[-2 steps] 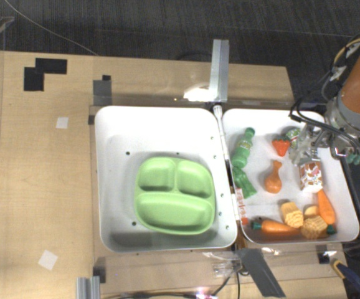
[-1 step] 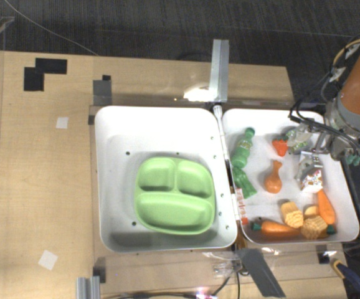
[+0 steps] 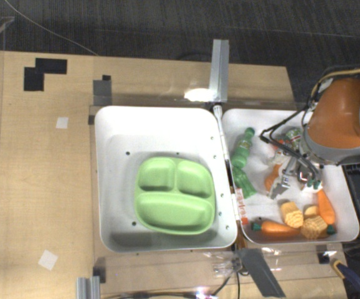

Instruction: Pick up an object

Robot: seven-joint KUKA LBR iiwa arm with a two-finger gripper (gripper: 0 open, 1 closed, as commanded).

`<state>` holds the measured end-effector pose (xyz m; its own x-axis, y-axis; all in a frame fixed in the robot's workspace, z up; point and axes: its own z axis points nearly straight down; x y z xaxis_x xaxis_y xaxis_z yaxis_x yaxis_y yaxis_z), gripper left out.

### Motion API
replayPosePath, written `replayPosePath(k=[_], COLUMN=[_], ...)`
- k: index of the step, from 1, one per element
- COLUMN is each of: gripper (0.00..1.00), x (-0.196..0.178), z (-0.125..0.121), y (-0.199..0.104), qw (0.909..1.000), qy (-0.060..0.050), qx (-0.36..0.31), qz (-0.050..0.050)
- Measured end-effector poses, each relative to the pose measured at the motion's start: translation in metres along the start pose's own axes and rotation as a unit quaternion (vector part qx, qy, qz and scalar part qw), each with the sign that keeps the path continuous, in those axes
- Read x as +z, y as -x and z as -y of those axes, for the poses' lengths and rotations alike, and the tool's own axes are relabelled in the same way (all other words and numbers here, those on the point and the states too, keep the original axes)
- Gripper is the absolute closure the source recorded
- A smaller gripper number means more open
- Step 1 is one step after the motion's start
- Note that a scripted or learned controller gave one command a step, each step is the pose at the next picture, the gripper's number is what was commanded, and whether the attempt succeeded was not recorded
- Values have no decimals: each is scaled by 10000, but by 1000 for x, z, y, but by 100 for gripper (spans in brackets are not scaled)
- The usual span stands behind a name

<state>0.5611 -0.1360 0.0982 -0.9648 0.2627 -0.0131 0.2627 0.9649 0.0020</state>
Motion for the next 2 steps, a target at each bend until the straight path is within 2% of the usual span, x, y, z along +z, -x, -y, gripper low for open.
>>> replayPosePath(k=[1, 2], gripper=[0, 0], x=[9, 7], z=[-30, -38], y=[7, -35], qw=[10000, 9971], qy=[1, 7], qx=[85, 758], qz=[6, 22])
